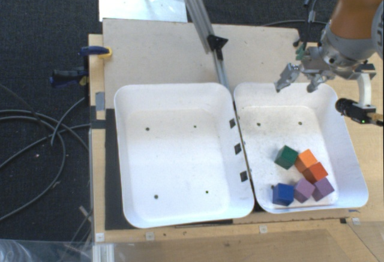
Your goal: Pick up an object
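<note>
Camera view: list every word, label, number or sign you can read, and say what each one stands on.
None: no readable text here.
The cubes, such as the green cube and blue cube, have plain faces.
The small dark tabs along the seam between the left bin and right bin are too small to show any marking.
The arm and claw bear no legible label.

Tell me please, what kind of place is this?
Probably a robotics lab bench for grasping tests. A robot arm hangs its open gripper over two white bins, the right one holding small colored blocks. Loose cables and a clamp lie at the left.
</note>
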`<state>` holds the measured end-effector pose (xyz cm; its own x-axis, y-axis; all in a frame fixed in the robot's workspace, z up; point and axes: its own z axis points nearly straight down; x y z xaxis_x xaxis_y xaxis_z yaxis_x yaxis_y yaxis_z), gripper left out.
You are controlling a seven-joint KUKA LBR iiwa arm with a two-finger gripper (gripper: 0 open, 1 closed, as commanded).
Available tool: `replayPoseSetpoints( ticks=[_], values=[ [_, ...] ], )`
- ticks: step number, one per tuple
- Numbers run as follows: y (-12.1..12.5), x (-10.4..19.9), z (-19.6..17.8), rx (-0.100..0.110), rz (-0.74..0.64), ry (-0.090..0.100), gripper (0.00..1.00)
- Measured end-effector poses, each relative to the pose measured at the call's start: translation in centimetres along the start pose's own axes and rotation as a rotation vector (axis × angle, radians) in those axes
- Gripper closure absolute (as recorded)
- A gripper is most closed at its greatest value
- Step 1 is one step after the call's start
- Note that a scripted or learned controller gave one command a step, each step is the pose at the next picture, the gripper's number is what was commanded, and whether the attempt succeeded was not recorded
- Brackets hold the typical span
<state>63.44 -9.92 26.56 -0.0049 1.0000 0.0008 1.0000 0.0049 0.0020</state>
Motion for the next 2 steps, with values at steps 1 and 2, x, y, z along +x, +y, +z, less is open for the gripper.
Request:
replayPoseSetpoints(
  ticks=[1,2],
  values=[
    [-4.0,-5.7,8.0,0.009,0.009,-0.002,0.0],
    [-10.9,-5.6,13.6,0.006,0.006,0.0,0.0]
  ],
)
